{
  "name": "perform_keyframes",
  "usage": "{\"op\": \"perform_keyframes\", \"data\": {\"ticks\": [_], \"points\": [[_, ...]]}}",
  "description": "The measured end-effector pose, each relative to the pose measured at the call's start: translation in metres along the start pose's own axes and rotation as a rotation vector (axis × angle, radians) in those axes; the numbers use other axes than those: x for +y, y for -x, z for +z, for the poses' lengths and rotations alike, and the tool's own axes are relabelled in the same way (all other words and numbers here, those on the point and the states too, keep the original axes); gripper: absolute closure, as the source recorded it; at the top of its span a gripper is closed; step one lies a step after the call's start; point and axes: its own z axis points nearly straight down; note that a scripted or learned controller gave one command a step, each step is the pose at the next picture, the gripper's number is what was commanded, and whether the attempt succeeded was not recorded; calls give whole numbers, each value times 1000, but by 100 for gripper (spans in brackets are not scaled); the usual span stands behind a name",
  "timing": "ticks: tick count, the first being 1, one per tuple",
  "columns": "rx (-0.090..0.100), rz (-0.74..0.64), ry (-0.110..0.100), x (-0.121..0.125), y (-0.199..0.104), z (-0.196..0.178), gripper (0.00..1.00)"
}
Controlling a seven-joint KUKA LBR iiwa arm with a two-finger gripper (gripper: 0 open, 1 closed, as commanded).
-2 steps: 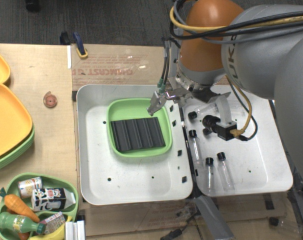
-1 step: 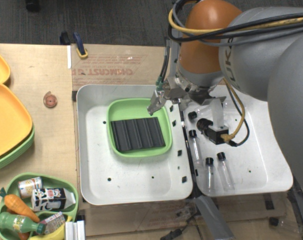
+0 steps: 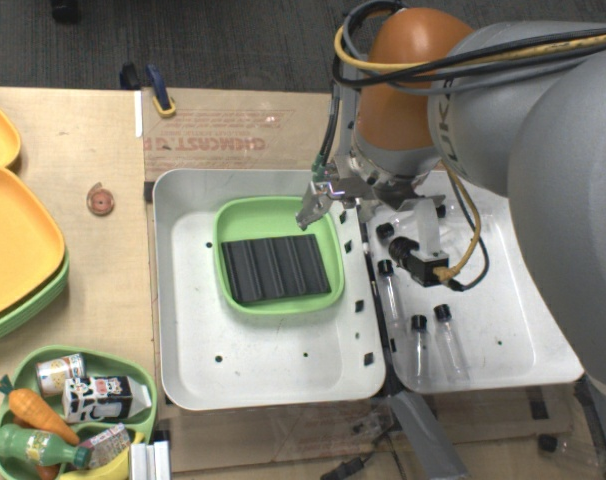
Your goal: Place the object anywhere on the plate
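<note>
Robotics lab bench: grey arm with orange band (image 3: 413, 78) over two shallow white plastic bins (image 3: 183, 368), wooden benchtop (image 3: 103, 158), dark carpet floor (image 3: 233, 18).

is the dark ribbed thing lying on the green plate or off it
On it. The dark ribbed slab lies flat inside the green plate, its rim visible on all sides, in the left white bin.

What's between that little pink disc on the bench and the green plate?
In the camera view, between the pink disc and the green plate lie bare wooden bench, then the left white bin's rim and white floor.
</note>
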Motion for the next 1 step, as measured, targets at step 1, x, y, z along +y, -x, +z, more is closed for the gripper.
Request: {"op": "perform_keyframes", "data": {"ticks": [1], "points": [[1, 84, 2, 17, 2, 21, 0]]}}
